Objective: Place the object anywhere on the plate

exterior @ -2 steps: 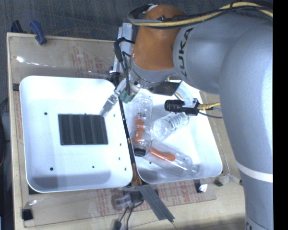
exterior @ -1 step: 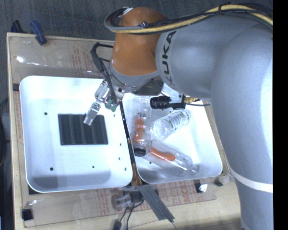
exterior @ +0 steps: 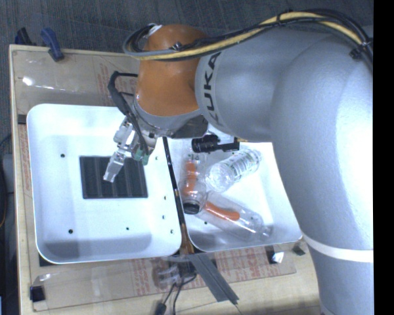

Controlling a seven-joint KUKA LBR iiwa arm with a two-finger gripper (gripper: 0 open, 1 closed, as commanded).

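1. The pincer (exterior: 121,159) hangs low over the left bin (exterior: 52,130), slanting down and to the left from the arm's orange band (exterior: 167,64).
2. How far the pincer is open cannot be told from this angle, and neither can whether it has hold of anything.
3. The plate (exterior: 98,186), a dark ridged rectangle, lies flat on the floor of the left bin. It is directly beneath the pincer, whose tip is over the plate's upper middle part.
4. The loose things all lie in the right bin (exterior: 276,202), to the right of the pincer and past the wall between the 2 bins.
5. The clear bottle (exterior: 235,168) lies tilted, well to the right of the pincer.
6. The orange-filled bottle (exterior: 192,181) lies lengthwise just past the dividing wall, to the right of the pincer and slightly below it.
7. A 3rd bottle (exterior: 233,215), clear with an orange piece inside, lies on its side, farther below and to the right.
8. The 3 bottles crowd together, touching or nearly so.
9. Both bins rest on the desk (exterior: 85,77), where a blue clamp (exterior: 52,44) grips the corner far above and left of the pincer.
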